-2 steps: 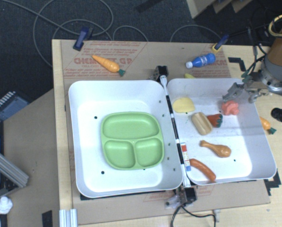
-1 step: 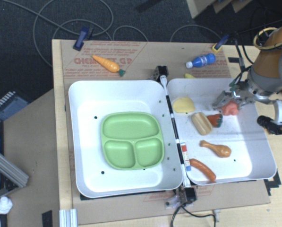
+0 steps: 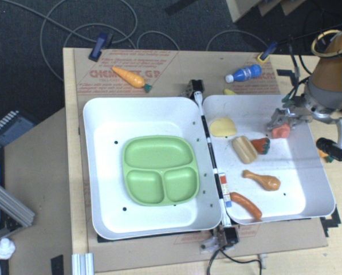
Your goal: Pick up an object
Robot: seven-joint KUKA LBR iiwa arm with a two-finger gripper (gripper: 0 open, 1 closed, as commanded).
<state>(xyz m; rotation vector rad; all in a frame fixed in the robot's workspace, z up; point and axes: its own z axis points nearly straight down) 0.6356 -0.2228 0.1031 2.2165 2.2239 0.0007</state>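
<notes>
My gripper (image 3: 280,125) hangs over the far right part of the right bin (image 3: 308,176). A small red object (image 3: 281,132) sits directly at its tip, touching or nearly touching it. Other items lie in the same bin: a pale yellow piece (image 3: 222,127), a tan bread roll (image 3: 245,149) with a red and green piece (image 3: 263,145) against it, a brown drumstick (image 3: 263,180) and an orange sausage (image 3: 246,205) near the front left corner.
The left bin (image 3: 102,130) holds a green divided plate (image 3: 159,169). On the bench behind the bins lie a toy carrot (image 3: 129,77) and a blue bottle (image 3: 244,73). Cables and a blue clip (image 3: 99,46) lie farther back.
</notes>
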